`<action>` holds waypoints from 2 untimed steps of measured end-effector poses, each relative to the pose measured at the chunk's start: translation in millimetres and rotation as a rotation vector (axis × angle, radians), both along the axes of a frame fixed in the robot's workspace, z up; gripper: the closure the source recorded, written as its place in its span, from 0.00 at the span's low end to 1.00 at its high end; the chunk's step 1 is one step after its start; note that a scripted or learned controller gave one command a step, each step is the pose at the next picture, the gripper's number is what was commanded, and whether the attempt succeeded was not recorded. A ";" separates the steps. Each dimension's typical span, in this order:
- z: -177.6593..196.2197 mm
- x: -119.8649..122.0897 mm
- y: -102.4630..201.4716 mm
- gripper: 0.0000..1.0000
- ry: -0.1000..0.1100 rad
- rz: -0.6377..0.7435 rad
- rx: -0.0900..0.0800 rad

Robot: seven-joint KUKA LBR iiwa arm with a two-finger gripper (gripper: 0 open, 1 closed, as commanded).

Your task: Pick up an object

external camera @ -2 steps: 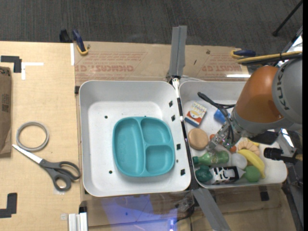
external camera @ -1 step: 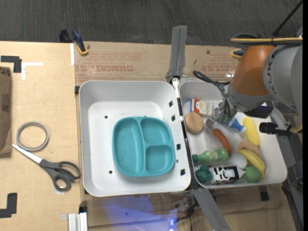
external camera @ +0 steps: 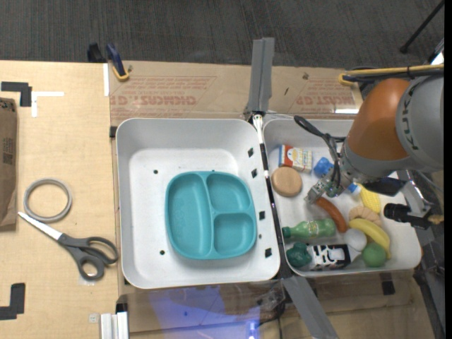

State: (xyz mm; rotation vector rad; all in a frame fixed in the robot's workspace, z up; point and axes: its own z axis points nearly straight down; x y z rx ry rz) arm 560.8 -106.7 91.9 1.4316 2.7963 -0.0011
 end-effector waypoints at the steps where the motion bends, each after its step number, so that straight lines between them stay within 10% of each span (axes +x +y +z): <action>1: 9.5 0.7 0.0 1.00 -0.001 0.003 -0.002; 2: 141.4 20.3 51.2 1.00 -0.002 -0.150 -0.001</action>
